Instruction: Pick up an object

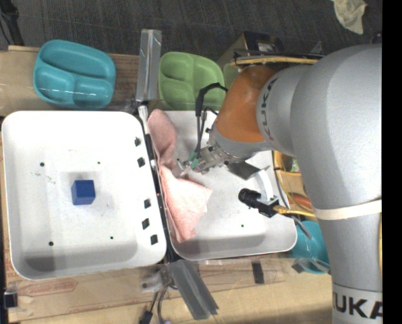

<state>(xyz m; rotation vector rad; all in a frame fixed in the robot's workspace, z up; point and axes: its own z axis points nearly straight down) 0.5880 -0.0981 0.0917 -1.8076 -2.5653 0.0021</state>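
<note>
The gripper (191, 163) is down in the right bin (255, 238), near its left side. It is right at the pink cloth (187, 198), which lies bunched up along that bin's left wall. I cannot tell if the gripper is open or closed, or if it has the cloth. A small blue block (83, 192) sits alone in the middle of the left bin (25, 140). On the far side of the bins lie a teal lumpy thing (74, 73) and a green lumpy thing (185, 79).
</note>
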